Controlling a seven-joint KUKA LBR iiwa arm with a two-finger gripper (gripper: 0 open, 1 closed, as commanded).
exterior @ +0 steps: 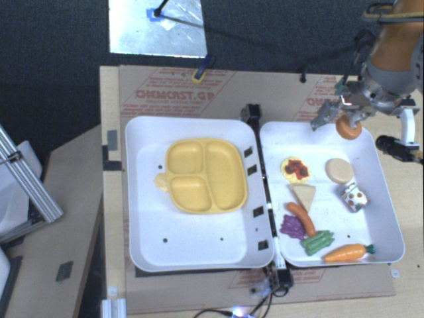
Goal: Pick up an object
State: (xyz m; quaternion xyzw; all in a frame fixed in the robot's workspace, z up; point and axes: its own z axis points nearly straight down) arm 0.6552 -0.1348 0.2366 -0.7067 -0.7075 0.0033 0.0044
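Observation:
My gripper [346, 119] hangs over the far rim of the right bin [391, 207], at the top right. A small round orange fruit [348, 128] sits between its fingers, raised above the bin edge, and the gripper is shut on it. Lower in that bin lie a yellow disc with red topping [295, 169], a beige round piece [339, 171], a cheese wedge [305, 195], a white can with red spots [354, 197], a sausage [300, 217], purple grapes [290, 227], green beans [317, 242] and a carrot [344, 252].
The left bin [142, 204] holds a yellow divided plate [201, 175]. A black hinge strip [260, 177] runs between the two bins. A shiny metal sheet [158, 18] lies beyond the bench at the top left.

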